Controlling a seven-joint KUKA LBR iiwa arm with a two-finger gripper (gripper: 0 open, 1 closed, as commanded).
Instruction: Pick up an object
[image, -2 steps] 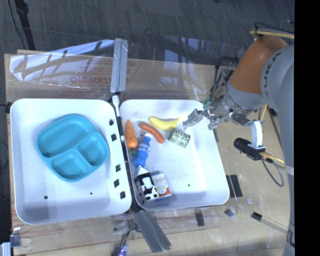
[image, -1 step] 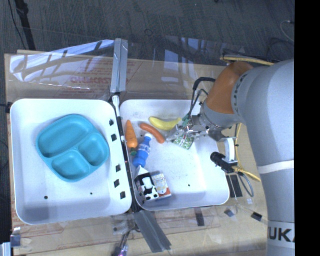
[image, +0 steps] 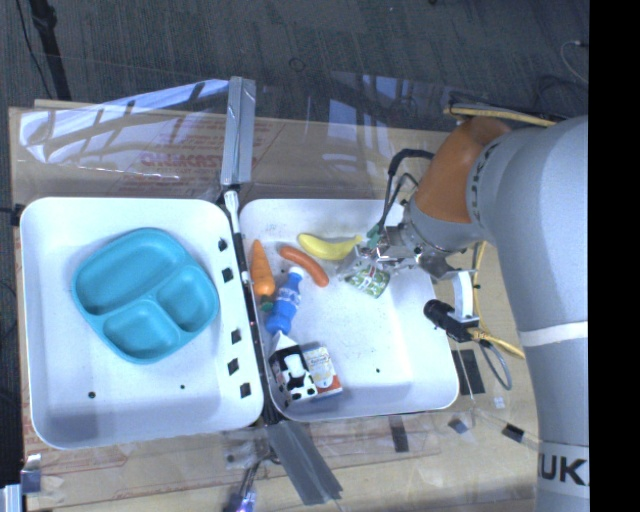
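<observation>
The right bin holds a yellow banana, an orange-red hot dog, an orange carrot, a blue bottle and a small printed box. My gripper reaches down into the upper middle of this bin, just right of the banana. A small green and white crinkled item lies right at its tip. From above the wrist covers the fingers.
The left bin carries a blue divided plate. A metal divider bar runs between the bins at the back. Cables and a black connector hang at the right bin's right rim. The grey arm covers the right side.
</observation>
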